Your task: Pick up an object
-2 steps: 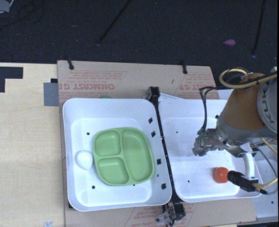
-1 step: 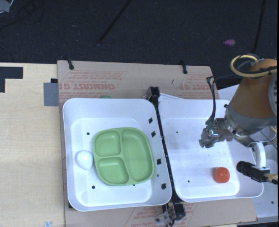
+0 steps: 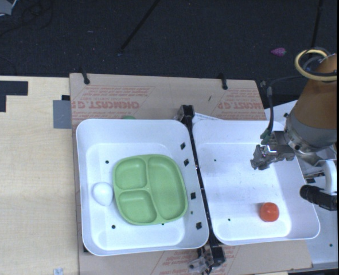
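A small red-orange ball [image 3: 269, 211] lies in the right bin [image 3: 232, 234], near its front right corner. My gripper [image 3: 262, 157] hangs over the right bin's right half, up and slightly left of the ball and apart from it. In the left bin [image 3: 94, 148] lie a green three-compartment plate [image 3: 149, 188] and a white egg-shaped object [image 3: 102, 193] touching the plate's left edge.
A black divider bar [image 3: 195, 176] runs between the two bins. The bins rest on a cardboard sheet [image 3: 158, 99] on the wooden bench. The grey arm [image 3: 315, 113] enters from the right, with a black part [image 3: 318, 196] beside the right bin's edge.
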Motion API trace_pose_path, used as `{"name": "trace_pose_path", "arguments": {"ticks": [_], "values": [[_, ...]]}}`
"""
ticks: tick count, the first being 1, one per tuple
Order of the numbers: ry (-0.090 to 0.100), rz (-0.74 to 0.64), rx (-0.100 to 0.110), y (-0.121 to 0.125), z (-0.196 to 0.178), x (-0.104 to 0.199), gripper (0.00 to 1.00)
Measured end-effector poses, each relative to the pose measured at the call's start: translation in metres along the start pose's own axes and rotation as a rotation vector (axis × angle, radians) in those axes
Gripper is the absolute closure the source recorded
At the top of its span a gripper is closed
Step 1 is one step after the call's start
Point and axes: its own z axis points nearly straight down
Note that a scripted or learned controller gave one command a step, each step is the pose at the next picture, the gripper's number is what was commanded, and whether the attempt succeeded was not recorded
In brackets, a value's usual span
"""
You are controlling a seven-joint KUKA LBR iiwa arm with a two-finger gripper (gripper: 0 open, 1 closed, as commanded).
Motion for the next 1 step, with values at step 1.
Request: {"name": "trace_pose_path", "arguments": {"ticks": [1], "values": [[0.003,-0.004,0.006,-0.0028,-0.0042,0.0514,1.00]]}}
